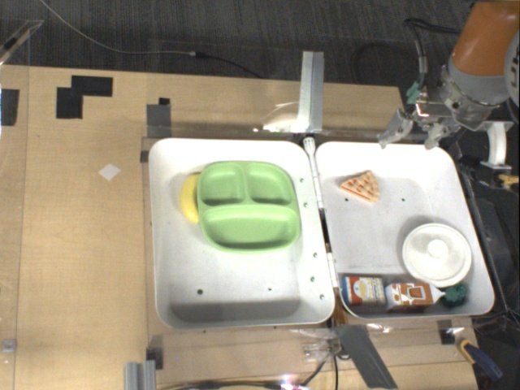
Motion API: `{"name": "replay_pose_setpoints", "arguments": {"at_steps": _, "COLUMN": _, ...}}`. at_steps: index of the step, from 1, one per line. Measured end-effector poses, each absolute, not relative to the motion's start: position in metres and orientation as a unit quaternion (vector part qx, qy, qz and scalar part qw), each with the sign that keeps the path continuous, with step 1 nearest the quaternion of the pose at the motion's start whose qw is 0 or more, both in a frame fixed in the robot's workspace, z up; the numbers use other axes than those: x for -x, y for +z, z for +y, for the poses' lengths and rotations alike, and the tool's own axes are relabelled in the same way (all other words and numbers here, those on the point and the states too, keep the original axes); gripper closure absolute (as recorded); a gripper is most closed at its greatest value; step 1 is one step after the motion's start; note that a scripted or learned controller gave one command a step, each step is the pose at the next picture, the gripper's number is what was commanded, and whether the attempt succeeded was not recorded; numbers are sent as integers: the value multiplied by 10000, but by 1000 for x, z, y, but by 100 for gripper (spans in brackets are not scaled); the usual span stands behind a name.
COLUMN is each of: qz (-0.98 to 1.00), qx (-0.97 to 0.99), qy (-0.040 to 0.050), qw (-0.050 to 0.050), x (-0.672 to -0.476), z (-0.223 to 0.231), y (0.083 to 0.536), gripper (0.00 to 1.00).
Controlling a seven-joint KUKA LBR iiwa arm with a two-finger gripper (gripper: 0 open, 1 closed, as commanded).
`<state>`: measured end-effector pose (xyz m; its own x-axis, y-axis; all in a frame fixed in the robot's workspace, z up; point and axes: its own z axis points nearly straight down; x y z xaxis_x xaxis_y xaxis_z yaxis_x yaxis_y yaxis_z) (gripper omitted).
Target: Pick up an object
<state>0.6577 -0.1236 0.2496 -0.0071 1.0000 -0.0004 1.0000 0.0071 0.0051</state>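
A triangular pizza slice toy (361, 188) lies flat in the upper left part of the right bin (467, 193), its orange, grid-marked face up, apart from everything else there. Toward the lower right of the same bin sits a round white bowl (436, 253), upright with its open side facing up. Along the bin's near wall lies a carton (390, 293) on its side, brown and white with a red patch, and just beside its right end rests a small dark green object (457, 294) too small to identify.

The left bin (175, 242) holds a green divided plate (247, 204) with three compartments, two small ones on the far side and one long one on the near side. A yellow object (188, 198), perhaps a banana, peeks out from under the plate's left edge, touching it.

The gripper (412, 127) hangs above the far rim of the right bin, near its upper right corner, well apart from the pizza slice and the other items. Its jaws stand spread open, with nothing between them. The grey arm with its orange band (485, 31) rises toward the upper right corner.

Both bins sit side by side on the wooden table (73, 242), with a metal post (311, 92) standing at the far end of the seam between them.
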Motion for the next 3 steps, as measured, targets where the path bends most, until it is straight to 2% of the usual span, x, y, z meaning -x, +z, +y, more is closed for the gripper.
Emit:
{"name": "replay_pose_setpoints", "arguments": {"at_steps": 1, "qz": 7070, "qx": -7073, "qy": 7, "qw": 6, "x": -656, "z": -85, "y": 116, "gripper": 0}}
{"name": "replay_pose_setpoints", "arguments": {"at_steps": 2, "qz": 7519, "qx": -6591, "qy": 94, "qw": 144, "x": -630, "z": -86, "y": 99, "gripper": 0}}
{"name": "replay_pose_setpoints", "arguments": {"at_steps": 3, "qz": 7702, "qx": -6377, "qy": 32, "qw": 48, "x": -672, "z": -103, "y": 92, "gripper": 0}}
